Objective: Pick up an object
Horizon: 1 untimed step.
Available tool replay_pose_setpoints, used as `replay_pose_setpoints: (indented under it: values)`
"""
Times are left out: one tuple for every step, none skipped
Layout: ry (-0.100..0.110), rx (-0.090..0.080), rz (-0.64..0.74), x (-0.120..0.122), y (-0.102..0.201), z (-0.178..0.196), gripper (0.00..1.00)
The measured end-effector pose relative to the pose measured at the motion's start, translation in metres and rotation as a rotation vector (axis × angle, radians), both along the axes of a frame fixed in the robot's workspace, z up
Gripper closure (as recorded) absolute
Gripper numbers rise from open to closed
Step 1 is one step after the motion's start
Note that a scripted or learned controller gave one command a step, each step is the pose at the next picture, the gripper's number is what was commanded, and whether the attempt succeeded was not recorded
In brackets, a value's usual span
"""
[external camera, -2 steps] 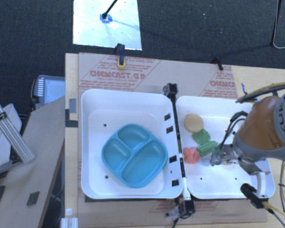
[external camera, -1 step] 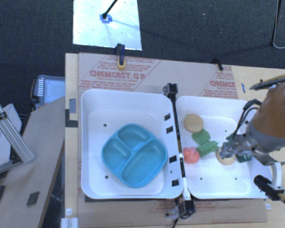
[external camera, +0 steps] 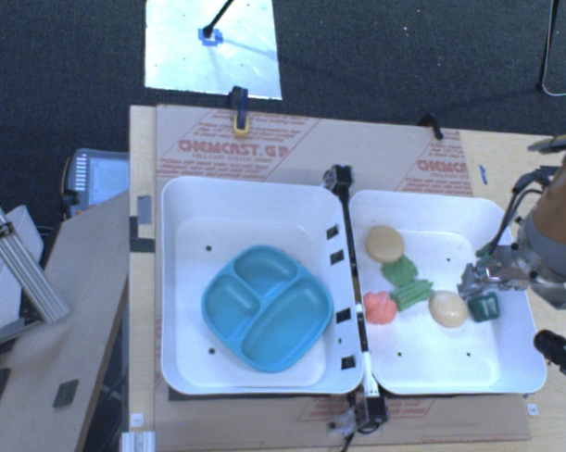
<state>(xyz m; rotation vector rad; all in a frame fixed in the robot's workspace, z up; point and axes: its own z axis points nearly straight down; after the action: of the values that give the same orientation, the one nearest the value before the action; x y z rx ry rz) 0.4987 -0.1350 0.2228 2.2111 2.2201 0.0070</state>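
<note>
The right bin (external camera: 463, 366) holds several small toy foods. A tan round piece (external camera: 385, 243) lies at the back, with a light green piece (external camera: 399, 270) and a darker green leafy piece (external camera: 412, 294) below it. A red-pink piece (external camera: 380, 308) sits by the left wall. A cream round piece (external camera: 448, 310) lies right of the middle, touching a dark green block (external camera: 484, 307). My gripper (external camera: 477, 283) hangs low over the bin's right side, just above the dark green block and next to the cream piece.
The left bin (external camera: 181, 356) holds a blue divided plate (external camera: 266, 308). A black-clipped divider (external camera: 350, 297) runs where the two bins meet. The arm (external camera: 551, 239) comes in over the right bin's right wall. A grey rack (external camera: 22, 276) stands off the bench at far left.
</note>
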Motion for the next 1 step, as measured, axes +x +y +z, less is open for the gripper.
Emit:
replay_pose_setpoints:
  values:
    - [0.001, 0.001, 0.001, 0.0019, -0.0003, 0.0539, 1.0]
